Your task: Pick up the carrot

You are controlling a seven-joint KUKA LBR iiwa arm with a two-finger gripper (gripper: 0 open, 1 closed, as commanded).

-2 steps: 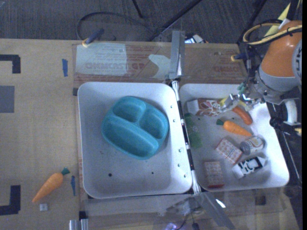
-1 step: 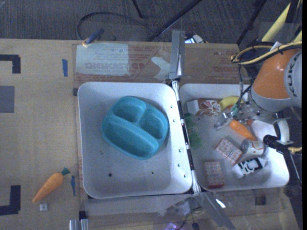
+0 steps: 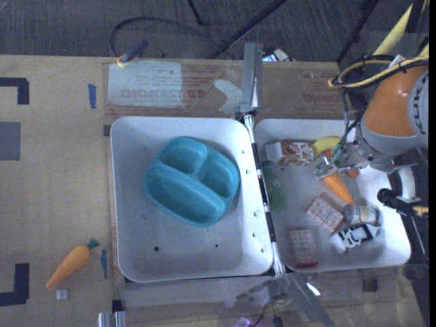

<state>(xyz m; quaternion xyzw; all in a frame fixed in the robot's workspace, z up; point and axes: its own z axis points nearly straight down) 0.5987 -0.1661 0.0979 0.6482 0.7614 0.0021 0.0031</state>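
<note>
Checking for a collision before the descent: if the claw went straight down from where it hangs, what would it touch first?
Most likely the carrot in the right bin: the claw hangs over its upper end. A yellow item lies close beside, and depth is hard to judge from this slanted view.

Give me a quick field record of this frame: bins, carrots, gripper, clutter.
left bin: holds a blue divided plate
right bin: cluttered with small items
carrot in bin: orange, lying in the right bin, upper middle
carrot outside: orange with green top, on the bench left of the left bin
gripper: over the right bin, at the upper end of the carrot in bin; grasp not confirmed
other items: banana, snack box, patterned packets
arm: enters from the right
</note>
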